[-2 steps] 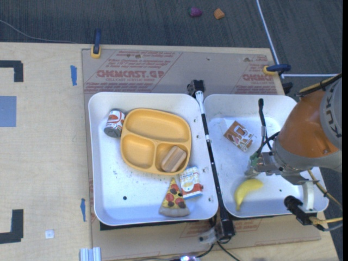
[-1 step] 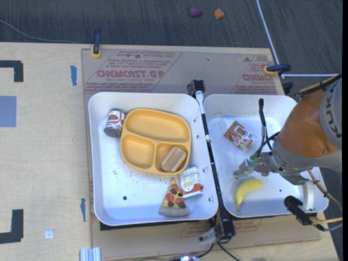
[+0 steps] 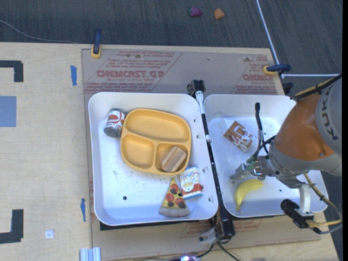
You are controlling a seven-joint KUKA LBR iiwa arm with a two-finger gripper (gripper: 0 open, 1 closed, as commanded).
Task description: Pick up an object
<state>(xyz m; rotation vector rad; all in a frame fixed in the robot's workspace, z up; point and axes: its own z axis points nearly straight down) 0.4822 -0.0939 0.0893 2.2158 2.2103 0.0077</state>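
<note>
holding a yellow tray [image 3: 155, 125], can [image 3: 113, 123], pizza slice [image 3: 174, 198], left bin [image 3: 100, 162], right bin [image 3: 217, 113] with banana [image 3: 246, 191], jaws' state unclear

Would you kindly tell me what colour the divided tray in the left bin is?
Yellow-orange, seen clearly in the camera view: the divided tray.

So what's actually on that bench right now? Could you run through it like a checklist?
Surface: two white bins, left bin and right bin, on a wooden bench.
Job's things: banana and brown packet in right bin.
Clutter: yellow tray holding a bread roll, can, pizza slice, small carton, all in left bin.
End effector: just above the banana.
Cables: black cable over right bin.
Surroundings: dark carpet, two small bits on it.
</note>
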